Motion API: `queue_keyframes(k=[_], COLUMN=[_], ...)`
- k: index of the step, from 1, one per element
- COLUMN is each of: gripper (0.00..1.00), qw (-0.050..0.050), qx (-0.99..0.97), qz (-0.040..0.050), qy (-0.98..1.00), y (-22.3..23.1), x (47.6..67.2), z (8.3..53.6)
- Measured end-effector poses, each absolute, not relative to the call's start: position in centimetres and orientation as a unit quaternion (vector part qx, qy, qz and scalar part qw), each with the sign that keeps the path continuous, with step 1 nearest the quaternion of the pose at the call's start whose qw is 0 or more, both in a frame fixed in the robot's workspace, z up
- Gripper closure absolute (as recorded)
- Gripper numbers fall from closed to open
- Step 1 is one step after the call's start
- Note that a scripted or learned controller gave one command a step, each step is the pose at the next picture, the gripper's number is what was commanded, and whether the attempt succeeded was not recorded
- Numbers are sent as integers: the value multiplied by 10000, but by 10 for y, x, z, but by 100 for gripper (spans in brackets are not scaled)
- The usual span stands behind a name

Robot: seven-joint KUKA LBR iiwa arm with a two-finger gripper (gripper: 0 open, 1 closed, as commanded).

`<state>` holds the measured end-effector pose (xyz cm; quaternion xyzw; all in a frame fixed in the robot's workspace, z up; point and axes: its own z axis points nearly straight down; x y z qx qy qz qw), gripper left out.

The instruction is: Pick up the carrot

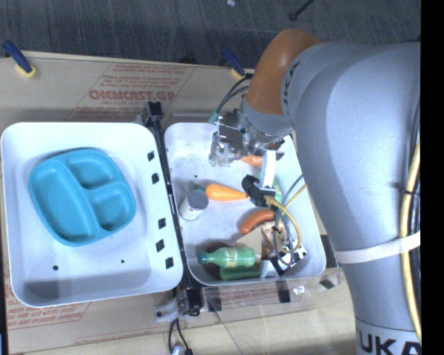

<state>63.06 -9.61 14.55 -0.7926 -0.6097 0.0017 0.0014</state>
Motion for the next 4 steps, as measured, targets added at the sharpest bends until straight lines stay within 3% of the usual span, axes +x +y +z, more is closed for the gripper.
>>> queue_keyframes(k=[1, 2, 3, 4], gripper=[100, 0, 0, 0], qw=[25, 24, -28, 17], qx=[-6546, -6538, -6127, -6543], qz=[33, 25, 21, 12], qy=[-7559, -7567, -7903, -7562], y=[-172, -170, -122, -105], x=[598, 599, 559, 610], z=[122, 123, 94, 92])
